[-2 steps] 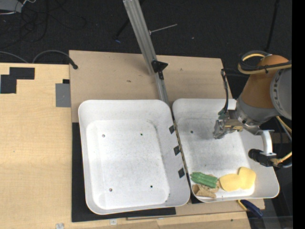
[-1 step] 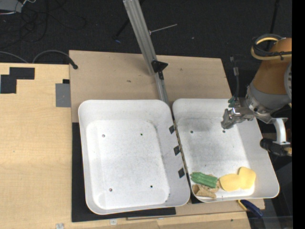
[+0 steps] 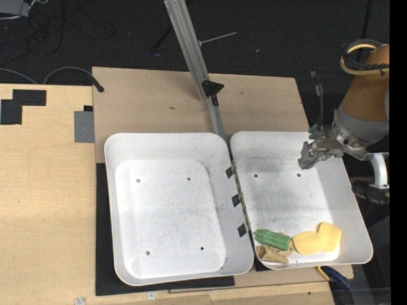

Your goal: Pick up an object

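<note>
Tool above the right bin, objects bunched in its near corner.

Hung the tool point(image 3: 308, 155) over the far right part of the right bin point(image 3: 286, 183), well apart from the cluster and pinching nothing that could be seen; whether spread or pressed together, impossible to tell at this slant. Lay the yellow object point(image 3: 318, 239) against the bin's near wall, with the green object point(image 3: 273, 238) just beside it toward the divider and a small tan piece point(image 3: 275, 254), perhaps a scrap of wood, tucked under the green one. Best done, probably, by travelling toward the near wall, centring over the yellow object as the roomiest target, and descending clear of the wall, since crowding there risked a glancing grasp.
</note>
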Robot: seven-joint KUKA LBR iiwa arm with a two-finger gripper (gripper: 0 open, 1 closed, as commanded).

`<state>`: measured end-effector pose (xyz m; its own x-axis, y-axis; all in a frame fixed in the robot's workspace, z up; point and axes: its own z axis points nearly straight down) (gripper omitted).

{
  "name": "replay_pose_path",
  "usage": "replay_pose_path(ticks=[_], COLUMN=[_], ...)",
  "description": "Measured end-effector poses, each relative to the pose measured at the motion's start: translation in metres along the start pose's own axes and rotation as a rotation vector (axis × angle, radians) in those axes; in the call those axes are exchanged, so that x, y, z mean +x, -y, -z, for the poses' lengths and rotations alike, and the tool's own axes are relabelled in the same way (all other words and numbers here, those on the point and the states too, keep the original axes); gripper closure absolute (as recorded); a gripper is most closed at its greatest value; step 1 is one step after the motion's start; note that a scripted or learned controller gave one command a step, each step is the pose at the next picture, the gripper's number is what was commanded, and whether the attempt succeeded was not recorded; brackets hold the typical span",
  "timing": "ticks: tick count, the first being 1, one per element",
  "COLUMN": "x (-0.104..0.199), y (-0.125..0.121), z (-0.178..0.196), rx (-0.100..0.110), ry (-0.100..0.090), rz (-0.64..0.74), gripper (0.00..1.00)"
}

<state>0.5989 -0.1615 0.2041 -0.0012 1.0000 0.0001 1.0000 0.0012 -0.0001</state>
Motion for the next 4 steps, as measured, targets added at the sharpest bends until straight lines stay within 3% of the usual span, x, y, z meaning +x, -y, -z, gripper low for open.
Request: replay_pose_path(ticks=[1, 2, 4], x=[0.055, 0.108, 0.201], y=[-0.005, -0.001, 0.013], z=[0.013, 0.005, 0.029], rx=[0.0, 0.005, 0.002], ry=[-0.003, -0.003, -0.002], rz=[0.003, 0.003, 0.003], gripper=[1.0, 1.0, 1.0])
